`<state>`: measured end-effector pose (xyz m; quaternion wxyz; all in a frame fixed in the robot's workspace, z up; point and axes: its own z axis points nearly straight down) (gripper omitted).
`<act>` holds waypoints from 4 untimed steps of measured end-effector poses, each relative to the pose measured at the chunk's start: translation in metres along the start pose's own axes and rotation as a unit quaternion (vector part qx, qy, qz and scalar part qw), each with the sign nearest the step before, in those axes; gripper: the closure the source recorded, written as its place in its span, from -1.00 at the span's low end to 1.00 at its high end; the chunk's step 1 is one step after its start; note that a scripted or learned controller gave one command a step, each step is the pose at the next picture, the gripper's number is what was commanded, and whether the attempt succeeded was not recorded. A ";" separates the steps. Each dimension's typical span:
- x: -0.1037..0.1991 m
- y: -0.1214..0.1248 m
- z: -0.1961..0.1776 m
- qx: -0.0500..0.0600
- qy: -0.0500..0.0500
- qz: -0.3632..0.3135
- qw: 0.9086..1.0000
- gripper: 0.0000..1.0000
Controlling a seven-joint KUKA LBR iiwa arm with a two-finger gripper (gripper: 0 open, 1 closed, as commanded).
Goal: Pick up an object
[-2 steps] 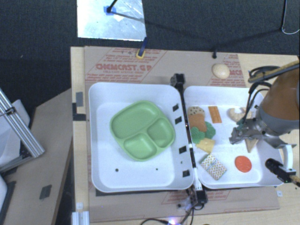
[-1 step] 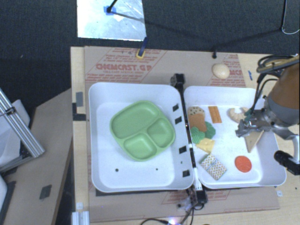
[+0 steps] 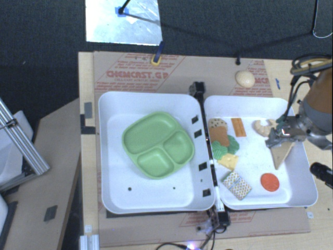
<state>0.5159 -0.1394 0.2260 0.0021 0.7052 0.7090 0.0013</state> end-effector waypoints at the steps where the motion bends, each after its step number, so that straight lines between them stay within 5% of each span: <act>1: 0.051 0.005 0.004 0.002 0.002 -0.002 1.000 1.00; 3: 0.164 -0.003 0.001 0.002 0.002 -0.003 1.000 1.00; 4: 0.212 -0.030 0.011 0.003 0.002 -0.002 1.000 1.00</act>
